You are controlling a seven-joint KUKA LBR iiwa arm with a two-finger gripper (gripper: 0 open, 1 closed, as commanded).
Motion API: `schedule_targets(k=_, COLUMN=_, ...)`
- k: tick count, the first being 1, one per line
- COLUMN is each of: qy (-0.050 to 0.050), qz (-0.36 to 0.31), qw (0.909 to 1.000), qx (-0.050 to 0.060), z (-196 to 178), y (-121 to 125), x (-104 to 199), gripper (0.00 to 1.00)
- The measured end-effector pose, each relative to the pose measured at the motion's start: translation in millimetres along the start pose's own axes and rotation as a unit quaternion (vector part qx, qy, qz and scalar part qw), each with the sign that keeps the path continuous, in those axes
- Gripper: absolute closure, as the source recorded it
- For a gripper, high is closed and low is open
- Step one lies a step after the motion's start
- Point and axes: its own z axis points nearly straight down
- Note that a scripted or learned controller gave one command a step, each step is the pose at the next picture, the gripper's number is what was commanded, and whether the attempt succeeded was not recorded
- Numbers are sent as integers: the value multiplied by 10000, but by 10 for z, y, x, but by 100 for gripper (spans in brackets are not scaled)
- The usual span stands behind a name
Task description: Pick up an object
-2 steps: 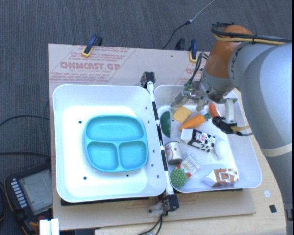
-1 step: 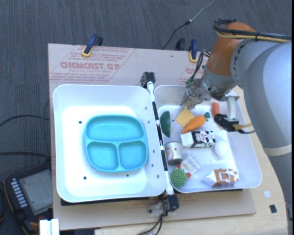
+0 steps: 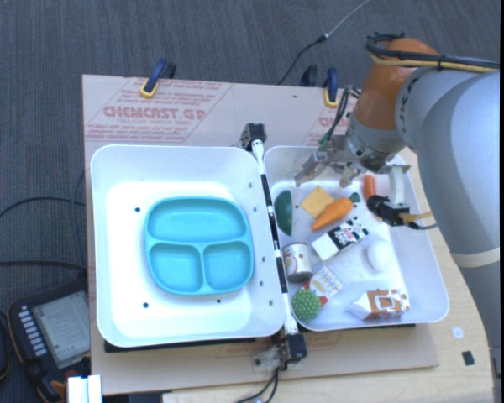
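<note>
Near edge of the right bin (image 3: 420,309): a small carton (image 3: 381,304) and a green bumpy ball (image 3: 307,304). Mid-bin: a tin can (image 3: 298,260), a black-and-white box (image 3: 348,233) and a white lump (image 3: 375,255). Further in, a carrot (image 3: 332,212) lies touching a yellow block (image 3: 316,201). Far end: gripper (image 3: 329,170) hangs over the bin floor, fingers spread, nothing between them. Left bin (image 3: 118,309) holds a blue divided tray (image 3: 200,243).

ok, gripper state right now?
Gripper: open, holding nothing, fingers spread above the far end of the right bin, just beyond the yellow block and carrot.
</note>
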Motion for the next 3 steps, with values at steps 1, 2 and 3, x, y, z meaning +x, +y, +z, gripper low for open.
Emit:
schedule_targets(k=1, qy=10, qz=14, qw=10000, qx=18, z=102, y=-540, x=-50, gripper=0)
schedule_targets(k=2, qy=8, qz=17, qw=10000, qx=1, z=-7, y=-528, x=-52, gripper=100)
schedule_targets(k=3, qy=8, qz=16, qw=10000, qx=4, z=-5, y=-530, x=-51, gripper=0)
